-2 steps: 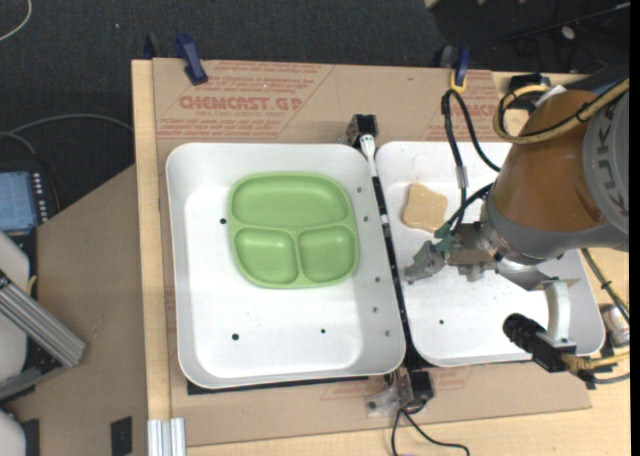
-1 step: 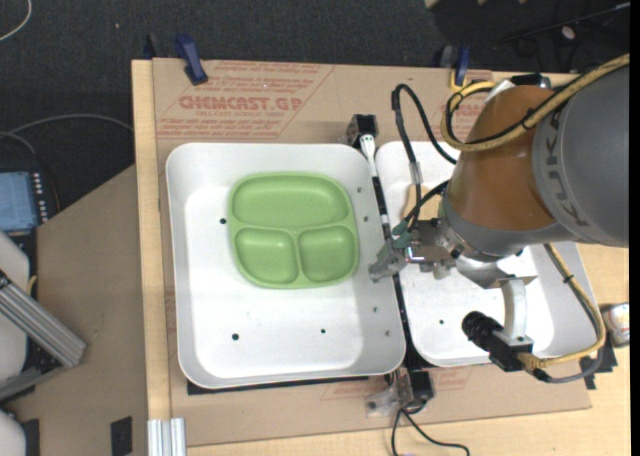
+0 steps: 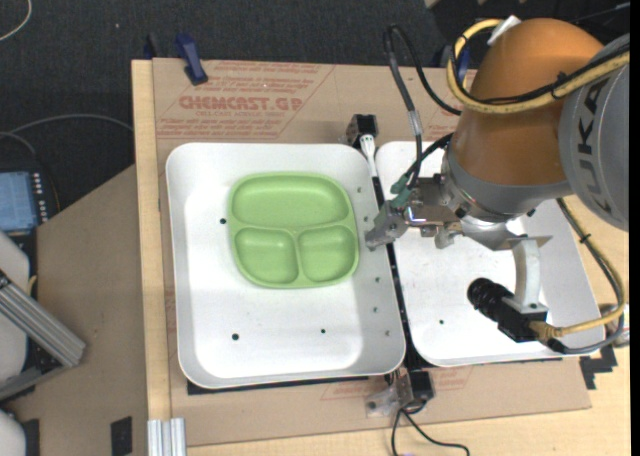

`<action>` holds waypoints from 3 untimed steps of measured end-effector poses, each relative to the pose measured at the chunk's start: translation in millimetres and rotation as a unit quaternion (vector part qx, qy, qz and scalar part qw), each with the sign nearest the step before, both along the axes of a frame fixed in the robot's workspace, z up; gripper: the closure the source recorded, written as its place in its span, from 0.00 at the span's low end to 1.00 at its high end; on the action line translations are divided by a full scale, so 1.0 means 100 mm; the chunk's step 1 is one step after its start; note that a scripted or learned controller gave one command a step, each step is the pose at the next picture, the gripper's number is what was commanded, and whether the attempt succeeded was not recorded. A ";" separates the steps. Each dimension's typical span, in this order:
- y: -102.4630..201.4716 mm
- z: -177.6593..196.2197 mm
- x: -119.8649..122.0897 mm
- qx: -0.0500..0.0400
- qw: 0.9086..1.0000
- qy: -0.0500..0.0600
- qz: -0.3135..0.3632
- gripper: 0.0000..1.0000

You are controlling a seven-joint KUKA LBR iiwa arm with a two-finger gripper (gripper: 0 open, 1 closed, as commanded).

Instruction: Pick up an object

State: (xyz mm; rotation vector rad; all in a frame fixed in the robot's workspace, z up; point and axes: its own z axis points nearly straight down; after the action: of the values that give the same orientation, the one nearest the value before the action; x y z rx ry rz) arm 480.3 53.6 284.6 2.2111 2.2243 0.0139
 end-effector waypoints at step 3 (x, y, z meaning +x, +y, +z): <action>-0.01 2.52 0.01 -0.002 1.000 0.002 -0.007 0.00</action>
State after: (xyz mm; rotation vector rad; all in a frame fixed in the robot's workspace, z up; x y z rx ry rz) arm 481.7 52.9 536.8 2.2271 2.2075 0.0063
